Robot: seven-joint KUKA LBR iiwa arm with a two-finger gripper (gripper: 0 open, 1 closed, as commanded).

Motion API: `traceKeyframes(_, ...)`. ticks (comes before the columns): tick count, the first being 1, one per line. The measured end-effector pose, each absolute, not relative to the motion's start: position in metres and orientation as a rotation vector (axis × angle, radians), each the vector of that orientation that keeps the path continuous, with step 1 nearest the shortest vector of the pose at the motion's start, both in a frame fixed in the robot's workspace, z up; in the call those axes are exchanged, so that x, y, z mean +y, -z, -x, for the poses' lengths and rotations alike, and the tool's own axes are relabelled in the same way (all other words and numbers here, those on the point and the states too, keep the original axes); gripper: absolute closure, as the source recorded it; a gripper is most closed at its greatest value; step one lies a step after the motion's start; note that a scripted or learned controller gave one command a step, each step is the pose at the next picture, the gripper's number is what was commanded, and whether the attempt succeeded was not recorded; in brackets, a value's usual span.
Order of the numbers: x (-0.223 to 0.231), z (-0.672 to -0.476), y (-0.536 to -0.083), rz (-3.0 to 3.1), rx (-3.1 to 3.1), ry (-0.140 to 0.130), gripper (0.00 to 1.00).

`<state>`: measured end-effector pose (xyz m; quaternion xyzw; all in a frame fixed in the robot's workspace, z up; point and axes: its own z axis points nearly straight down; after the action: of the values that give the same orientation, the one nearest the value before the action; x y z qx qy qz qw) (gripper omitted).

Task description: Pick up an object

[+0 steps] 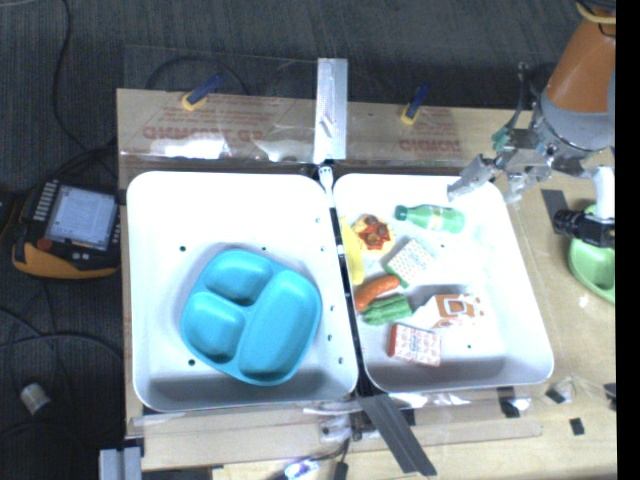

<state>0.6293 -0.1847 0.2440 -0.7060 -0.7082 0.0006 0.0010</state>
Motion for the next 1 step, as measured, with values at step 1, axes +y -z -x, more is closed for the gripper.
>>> traceKeyframes(1, -0.1279, -0.6442, -0.1551, 2.24, -2.201, -0.004, 0.0)
